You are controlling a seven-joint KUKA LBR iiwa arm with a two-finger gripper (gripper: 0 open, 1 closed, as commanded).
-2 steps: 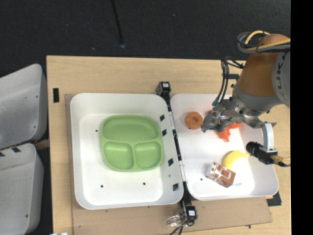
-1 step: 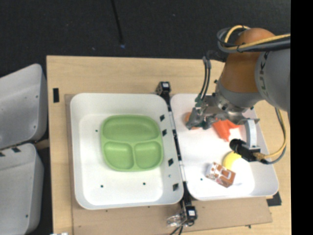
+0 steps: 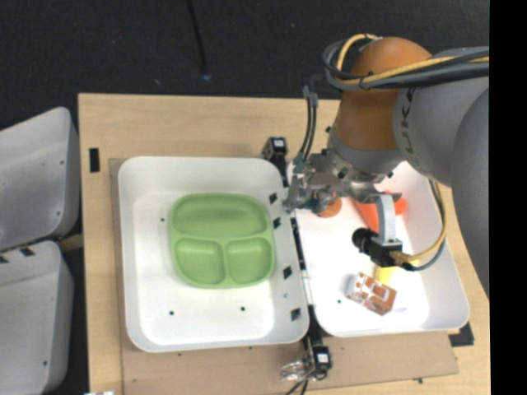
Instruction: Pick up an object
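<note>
My gripper [image 3: 317, 197] hangs low over the far left part of the right bin [image 3: 412, 315], next to the wall between the two bins. Right below and beside it lies a small orange round object [image 3: 329, 208], partly covered by the gripper. An orange carrot-like piece [image 3: 380, 211] lies to the right, partly hidden behind a white and black fitting on the arm. Near the front of the same bin sits a small brown and white block-shaped object [image 3: 372, 292]. A yellow piece [image 3: 384, 273] peeks out just above it.
The left bin [image 3: 140, 303] holds a green divided plate [image 3: 221, 239] with three compartments. The arm's grey body and orange band [image 3: 375, 97] cover the far right part of the right bin. Cables loop around the wrist and down to the bin's right side.
</note>
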